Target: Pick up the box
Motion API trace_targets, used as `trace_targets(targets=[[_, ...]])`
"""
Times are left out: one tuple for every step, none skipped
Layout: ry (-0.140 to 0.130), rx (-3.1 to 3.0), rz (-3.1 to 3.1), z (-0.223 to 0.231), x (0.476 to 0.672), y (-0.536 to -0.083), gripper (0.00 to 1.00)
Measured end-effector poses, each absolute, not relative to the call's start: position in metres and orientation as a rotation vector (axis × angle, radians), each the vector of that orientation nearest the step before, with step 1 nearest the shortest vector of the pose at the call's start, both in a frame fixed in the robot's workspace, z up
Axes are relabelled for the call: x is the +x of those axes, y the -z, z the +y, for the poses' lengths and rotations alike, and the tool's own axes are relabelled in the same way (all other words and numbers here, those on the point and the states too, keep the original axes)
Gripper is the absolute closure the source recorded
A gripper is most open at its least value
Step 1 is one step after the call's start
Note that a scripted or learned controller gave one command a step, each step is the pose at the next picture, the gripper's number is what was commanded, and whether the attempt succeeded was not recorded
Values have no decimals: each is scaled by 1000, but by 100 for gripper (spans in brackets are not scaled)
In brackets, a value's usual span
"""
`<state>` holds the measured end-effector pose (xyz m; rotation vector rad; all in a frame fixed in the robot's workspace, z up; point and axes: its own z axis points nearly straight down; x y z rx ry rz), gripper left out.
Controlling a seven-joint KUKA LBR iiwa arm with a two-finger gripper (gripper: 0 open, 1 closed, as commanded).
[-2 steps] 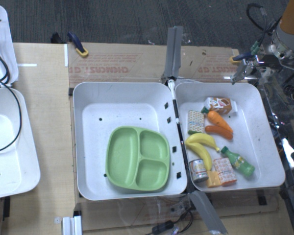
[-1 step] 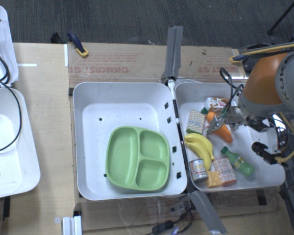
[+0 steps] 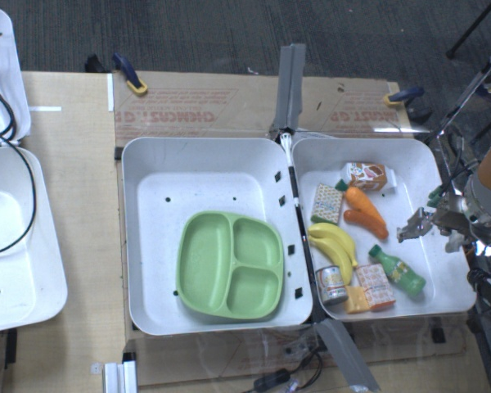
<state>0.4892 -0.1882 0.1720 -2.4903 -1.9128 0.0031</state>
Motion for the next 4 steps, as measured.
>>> trace_targets(targets=[[14, -2644, -1732, -110, 481, -110, 0], [-4, -2565, -1813, -141, 556, -91, 0], [-3, -2633, -1716, -209, 592, -195, 0], [-3, -2654, -1680, -177, 501, -99, 0]])
